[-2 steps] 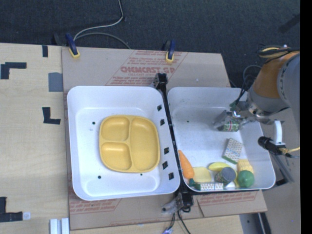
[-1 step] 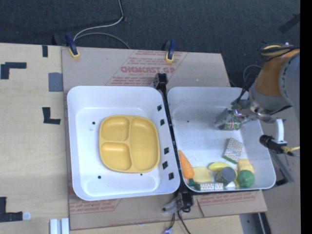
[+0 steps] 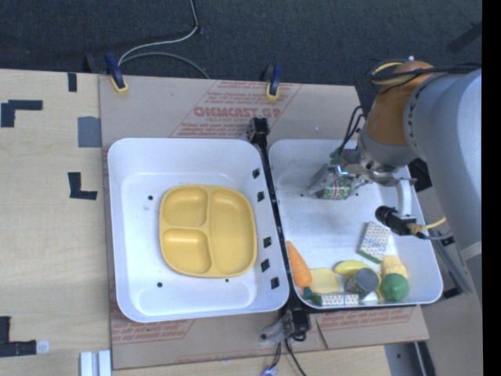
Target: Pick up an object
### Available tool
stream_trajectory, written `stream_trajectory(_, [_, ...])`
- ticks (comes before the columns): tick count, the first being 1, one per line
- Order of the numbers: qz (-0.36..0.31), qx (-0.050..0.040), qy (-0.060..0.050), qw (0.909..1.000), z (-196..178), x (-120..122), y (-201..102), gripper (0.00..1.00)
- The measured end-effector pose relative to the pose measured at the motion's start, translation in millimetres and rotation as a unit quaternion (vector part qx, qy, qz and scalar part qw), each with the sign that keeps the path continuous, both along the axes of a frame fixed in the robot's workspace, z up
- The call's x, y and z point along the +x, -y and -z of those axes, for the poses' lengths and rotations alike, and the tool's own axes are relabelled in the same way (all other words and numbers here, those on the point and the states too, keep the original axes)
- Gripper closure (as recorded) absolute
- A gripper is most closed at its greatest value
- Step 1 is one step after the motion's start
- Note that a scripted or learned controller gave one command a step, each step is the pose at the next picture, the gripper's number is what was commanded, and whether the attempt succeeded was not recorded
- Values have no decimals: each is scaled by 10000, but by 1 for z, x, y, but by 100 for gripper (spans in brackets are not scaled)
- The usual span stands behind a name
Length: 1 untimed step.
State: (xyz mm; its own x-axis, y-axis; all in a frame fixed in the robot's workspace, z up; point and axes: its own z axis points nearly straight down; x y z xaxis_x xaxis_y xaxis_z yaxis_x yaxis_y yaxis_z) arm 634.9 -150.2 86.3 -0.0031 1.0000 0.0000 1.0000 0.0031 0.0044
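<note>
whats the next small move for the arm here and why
Probably lift straight up a little to test the grasp. The end effector sits low in the upper part of the right bin, with a small green and red object at its tip; whether it is really gripped is unclear. The carrot, banana and other toys lie apart along the near wall, so a short lift should disturb nothing.

The grey arm (image 3: 458, 143) is extended in from the right side, and the orange band (image 3: 389, 112) is seen above the wrist. The gripper (image 3: 335, 185) is pointed down and to the left, at a slant.
</note>
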Motion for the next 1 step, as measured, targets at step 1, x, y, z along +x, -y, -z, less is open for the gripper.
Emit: stream_trajectory(1, [0,3,-19,10000,-99,-28,-99,100])
